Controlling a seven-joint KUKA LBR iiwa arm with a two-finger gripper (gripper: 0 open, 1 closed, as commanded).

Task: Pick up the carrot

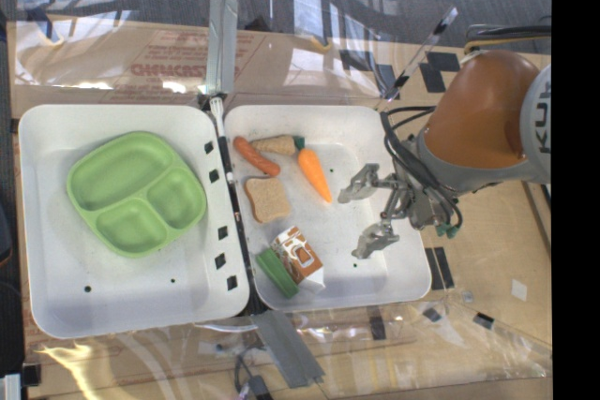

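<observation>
The carrot (315, 174) lies just beyond the tips of the spread, empty gripper (367, 213) — likely a light, stiff, smooth toy that could roll or slip — so the thick middle, across its width, looks the safest place to pinch.

The orange carrot (314, 174), green-topped, lies flat and slanted in the right bin (403, 269), tip pointing toward its near right.
</observation>
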